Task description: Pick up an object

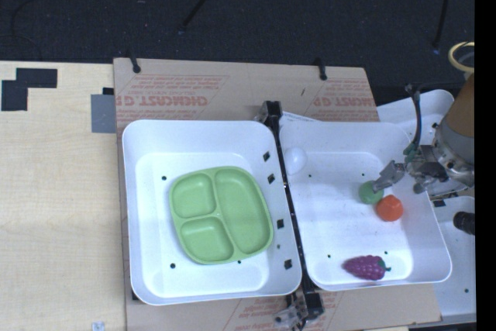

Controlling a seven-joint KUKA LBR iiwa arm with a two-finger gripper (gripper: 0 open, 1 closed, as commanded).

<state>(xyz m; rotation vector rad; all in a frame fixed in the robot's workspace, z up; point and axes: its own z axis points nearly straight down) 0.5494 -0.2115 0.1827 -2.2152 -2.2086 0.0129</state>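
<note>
While the two-finger gripper [403, 176] hovers with fingers spread beside the round green object [370, 193], the small orange ball [390, 208] touches it, complicating grasping.

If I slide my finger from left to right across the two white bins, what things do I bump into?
Green divided plate in the left bin → purple grapes toy in the right bin → orange toy → gripper. A green toy sits right beside the orange one, overlapping the grapes' span, so I left it out.
</note>
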